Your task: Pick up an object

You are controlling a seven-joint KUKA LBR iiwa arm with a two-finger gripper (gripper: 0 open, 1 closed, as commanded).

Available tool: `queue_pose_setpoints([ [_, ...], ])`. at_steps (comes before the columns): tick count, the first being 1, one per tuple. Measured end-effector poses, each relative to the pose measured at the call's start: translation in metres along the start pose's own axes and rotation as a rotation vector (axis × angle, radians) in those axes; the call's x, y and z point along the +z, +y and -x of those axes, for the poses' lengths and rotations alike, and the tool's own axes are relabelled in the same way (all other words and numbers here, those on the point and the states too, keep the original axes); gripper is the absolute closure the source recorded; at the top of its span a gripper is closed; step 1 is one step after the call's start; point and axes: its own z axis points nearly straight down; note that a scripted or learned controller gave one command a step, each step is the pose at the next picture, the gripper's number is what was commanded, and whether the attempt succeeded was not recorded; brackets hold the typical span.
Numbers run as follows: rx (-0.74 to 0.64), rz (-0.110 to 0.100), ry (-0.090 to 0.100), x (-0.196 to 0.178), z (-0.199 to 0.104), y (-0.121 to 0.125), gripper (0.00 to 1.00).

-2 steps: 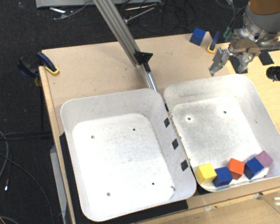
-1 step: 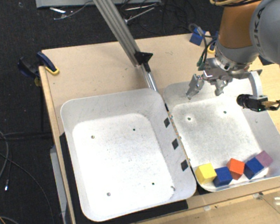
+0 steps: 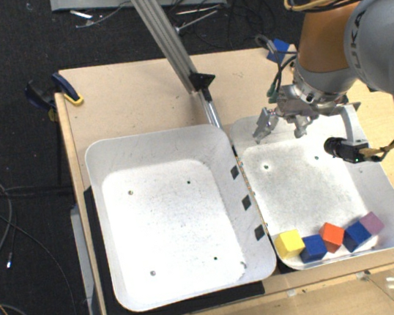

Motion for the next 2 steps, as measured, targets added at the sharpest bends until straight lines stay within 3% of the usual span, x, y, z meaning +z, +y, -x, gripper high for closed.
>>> queue_pose_setpoints([
  [1, 0.008, -0.001, -0.003, 0.091, 0.035, 0.038, 0.00],
  [2, 0.008, -0.005, -0.001, 0.102, 0.021, -0.018, 0.00],
])
